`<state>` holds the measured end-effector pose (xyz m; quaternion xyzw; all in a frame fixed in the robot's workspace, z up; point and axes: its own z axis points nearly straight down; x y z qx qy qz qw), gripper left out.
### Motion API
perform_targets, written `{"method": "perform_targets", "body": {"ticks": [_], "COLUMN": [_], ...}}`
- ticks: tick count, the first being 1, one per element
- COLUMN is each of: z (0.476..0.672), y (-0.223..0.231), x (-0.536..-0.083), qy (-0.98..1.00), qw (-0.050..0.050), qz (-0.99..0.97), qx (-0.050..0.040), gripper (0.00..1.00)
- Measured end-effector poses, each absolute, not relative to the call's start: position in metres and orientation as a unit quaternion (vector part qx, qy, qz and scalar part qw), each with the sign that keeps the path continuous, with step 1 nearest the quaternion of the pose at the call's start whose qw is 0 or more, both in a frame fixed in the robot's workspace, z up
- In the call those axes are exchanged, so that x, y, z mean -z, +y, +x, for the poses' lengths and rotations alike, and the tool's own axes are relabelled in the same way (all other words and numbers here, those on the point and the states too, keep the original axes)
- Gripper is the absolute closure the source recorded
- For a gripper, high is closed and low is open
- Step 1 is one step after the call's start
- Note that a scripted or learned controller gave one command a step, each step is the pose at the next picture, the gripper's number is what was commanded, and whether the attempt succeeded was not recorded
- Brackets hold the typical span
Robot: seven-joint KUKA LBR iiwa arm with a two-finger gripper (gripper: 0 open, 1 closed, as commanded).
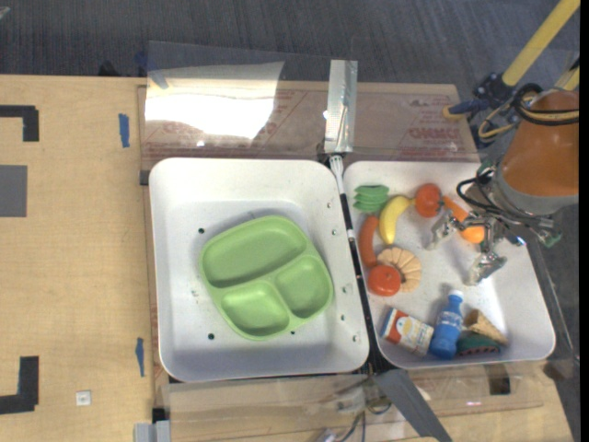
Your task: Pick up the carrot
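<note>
The carrot (pixel 469 231), a small bright orange piece, lies in the right bin (pixel 534 288) near its far right side. My gripper (pixel 463 249) hangs straight over it. One metal finger (pixel 439 232) is to the carrot's left and the other finger (pixel 485 266) is to its lower right. The fingers stand apart and open, and neither presses on the carrot. The wrist, with its orange band (pixel 549 155), hides part of the carrot's far end.
The right bin also holds a red tomato (pixel 426 199), a banana (pixel 394 217), a green piece (pixel 371 196), a red-orange sausage shape (pixel 368 239), a blue bottle (pixel 449 325) and a small carton (pixel 408 330). A green divided plate (pixel 265 274) sits in the left bin (pixel 175 247).
</note>
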<state>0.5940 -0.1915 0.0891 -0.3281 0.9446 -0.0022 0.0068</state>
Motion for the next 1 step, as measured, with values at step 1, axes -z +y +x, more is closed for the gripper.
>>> {"method": "perform_targets", "body": {"ticks": [1], "z": [0.5982], "y": [-0.1897], "x": [-0.1034], "qy": [0.945], "qw": [0.014], "qz": [-0.328], "qx": [0.0040], "gripper": [1.00]}}
